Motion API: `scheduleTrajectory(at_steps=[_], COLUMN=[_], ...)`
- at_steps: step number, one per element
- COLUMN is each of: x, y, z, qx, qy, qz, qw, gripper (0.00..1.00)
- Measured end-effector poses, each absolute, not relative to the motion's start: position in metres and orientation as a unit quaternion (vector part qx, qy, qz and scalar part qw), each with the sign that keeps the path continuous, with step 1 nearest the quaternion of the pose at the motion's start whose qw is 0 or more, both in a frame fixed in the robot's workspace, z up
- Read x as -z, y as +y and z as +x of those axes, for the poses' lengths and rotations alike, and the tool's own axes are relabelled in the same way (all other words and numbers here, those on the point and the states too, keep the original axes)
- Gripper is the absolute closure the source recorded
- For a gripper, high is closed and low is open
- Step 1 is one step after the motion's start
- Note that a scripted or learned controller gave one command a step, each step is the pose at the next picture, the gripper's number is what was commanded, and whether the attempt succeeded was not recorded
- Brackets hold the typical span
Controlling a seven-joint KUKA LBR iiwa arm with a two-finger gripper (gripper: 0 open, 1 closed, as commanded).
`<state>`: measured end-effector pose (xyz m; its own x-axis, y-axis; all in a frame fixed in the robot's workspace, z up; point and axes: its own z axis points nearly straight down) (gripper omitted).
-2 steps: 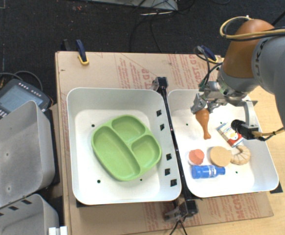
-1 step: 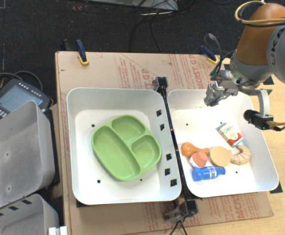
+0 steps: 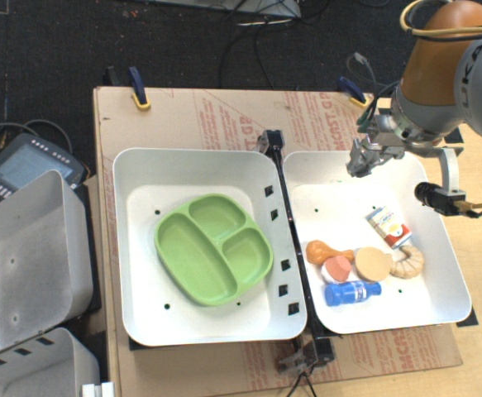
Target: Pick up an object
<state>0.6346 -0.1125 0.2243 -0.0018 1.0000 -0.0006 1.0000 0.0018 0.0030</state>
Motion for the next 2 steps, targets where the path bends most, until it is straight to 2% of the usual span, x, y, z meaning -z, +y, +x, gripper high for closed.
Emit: scheduleTrajectory(at_steps=[1,2], x=[-0.235,-0.229], y=[-0.064,-0.013], z=[0.625,0.626], qx=[-0.0003,-0.0002], qy=[0.71,0.71], qz=[0.705,0.704], qw=[-0.001,-0.001], gripper=[1.0,1.0])
